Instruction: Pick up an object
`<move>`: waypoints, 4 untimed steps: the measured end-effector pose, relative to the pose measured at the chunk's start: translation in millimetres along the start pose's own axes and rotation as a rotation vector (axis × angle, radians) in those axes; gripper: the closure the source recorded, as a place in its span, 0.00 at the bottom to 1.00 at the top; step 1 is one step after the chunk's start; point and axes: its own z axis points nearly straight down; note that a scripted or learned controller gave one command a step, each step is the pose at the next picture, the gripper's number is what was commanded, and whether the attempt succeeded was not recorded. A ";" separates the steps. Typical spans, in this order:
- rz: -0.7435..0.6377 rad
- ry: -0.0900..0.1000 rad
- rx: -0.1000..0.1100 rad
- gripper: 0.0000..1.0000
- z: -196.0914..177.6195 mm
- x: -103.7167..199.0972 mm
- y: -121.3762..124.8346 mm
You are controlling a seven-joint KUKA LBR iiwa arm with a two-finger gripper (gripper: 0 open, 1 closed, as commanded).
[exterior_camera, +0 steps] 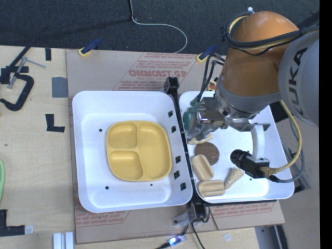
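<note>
Beside the brown round piece hangs the gripper, its state unclear

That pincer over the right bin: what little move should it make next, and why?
Probably a short drop straight down. The pincer hangs at the right bin's left wall, just above the round brown piece and tan blocks, with nothing visibly held.

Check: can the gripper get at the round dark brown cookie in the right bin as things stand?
Probably yes. The round dark brown cookie lies face-up with nothing on top, just below the gripper. The tan bread roll touches its lower edge, which could crowd a grasp.
</note>
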 end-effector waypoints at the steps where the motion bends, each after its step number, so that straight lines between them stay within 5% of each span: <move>1: 0.002 0.002 -0.023 1.00 -68.8 -33.0 -9.2; 2: -0.005 0.005 -0.028 1.00 -156.2 10.2 -10.3; 3: -0.001 0.003 -0.025 1.00 -212.6 1.1 -11.7; 4: 0.004 0.001 -0.013 1.00 -154.5 -25.9 -11.0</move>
